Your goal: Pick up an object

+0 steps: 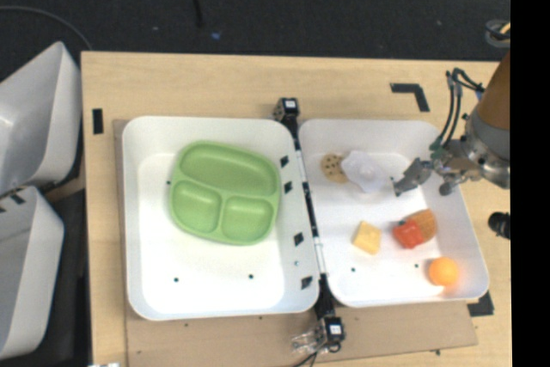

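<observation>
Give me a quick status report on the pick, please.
End effector over right bin, nothing seen between its fingers. Red object just below it, not lifted. White crumpled item close alongside, cookie beyond.

Illumination is even and fairly bright across the bench. The two white bins read near overexposed, with wall detail washed out. Shadows are soft and short beneath the green plate. The surrounding floor falls dark. Overall sharpness is low; small items appear slightly blurred and grainy.
</observation>
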`<state>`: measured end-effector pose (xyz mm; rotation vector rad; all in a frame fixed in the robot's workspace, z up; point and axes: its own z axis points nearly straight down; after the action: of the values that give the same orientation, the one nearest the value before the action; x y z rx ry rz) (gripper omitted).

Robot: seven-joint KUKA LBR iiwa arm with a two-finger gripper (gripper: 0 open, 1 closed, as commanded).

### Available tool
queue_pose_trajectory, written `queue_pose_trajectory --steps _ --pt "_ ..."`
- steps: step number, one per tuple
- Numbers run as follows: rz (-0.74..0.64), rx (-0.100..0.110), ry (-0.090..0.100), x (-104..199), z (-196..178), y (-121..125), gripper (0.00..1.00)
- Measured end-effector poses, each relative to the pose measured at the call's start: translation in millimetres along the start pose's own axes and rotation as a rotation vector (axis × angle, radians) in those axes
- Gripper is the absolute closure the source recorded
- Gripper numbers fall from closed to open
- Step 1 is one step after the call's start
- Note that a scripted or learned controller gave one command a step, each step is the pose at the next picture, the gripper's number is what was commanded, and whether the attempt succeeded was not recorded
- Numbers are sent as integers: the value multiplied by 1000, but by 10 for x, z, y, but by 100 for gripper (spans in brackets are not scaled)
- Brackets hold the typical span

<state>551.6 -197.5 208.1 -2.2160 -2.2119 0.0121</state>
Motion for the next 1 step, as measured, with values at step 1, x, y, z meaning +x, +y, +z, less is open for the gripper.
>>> queue_pose_trajectory --steps 1 --pt "-4 -14 -3 6 -83 29 0"
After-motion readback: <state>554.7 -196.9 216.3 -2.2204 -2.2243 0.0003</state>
